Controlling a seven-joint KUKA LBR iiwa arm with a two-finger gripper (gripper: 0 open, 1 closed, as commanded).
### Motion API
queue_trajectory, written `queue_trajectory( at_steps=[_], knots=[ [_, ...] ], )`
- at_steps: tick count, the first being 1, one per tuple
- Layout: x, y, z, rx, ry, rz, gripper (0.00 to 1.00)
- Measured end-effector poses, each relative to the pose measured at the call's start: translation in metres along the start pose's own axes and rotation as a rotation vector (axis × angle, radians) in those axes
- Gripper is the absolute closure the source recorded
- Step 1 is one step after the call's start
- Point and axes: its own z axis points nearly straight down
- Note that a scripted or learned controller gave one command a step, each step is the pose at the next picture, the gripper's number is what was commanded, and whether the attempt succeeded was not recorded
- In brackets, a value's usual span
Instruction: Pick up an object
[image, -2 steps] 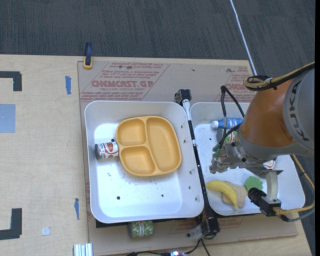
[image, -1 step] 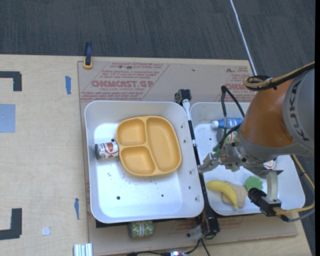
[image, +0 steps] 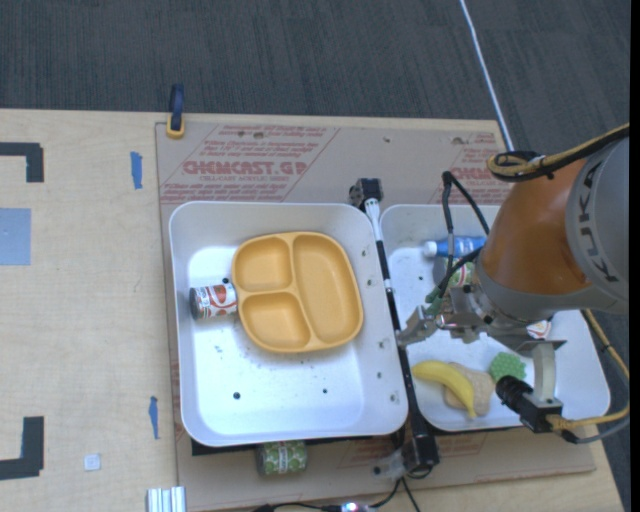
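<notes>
Grey carpet is running behind a pale wooden desk (image: 80, 330), where a cardboard sheet is carrying two shallow white bins side by side. Sitting in the left bin (image: 200, 390) are one yellow divided plate (image: 298, 290) with three compartments and, touching its left edge, one small red and white can (image: 213, 299) lying on its side. Over the right bin (image: 590, 395) the arm (image: 535, 240) is hanging low, and its gripper (image: 440, 322) is hovering near the bin's left wall, just above the banana; how far open it is I cannot tell, since cables and the wrist are covering it, and nothing is showing in its grip. Lying in that bin are one banana (image: 440, 375), one tan lump (image: 482, 392) touching the banana's right end, one green leafy piece (image: 508, 364) beside that, and one clear bottle with a blue cap (image: 455, 246) poking out from under the arm. One green can (image: 283, 458) is lying outside, just in front of the left bin. The banana is looking like the nearest candidate: probably light, fairly firm, smooth and curved, so it would likely be slipping unless pinched across its middle, where it is thickest. The tan lump crowding its far end could be getting in the way.
</notes>
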Motion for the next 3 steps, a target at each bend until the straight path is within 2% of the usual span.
queue_trajectory(
  at_steps=[1, 2, 3],
  knots=[
    [0.000, 0.000, 0.000, 0.000, 0.000, 0.000, 0.00],
    [-0.034, 0.010, 0.044, -0.001, -0.001, 0.000, 0.00],
    [-0.090, 0.033, 0.098, -0.001, -0.001, 0.001, 0.00]
  ],
)
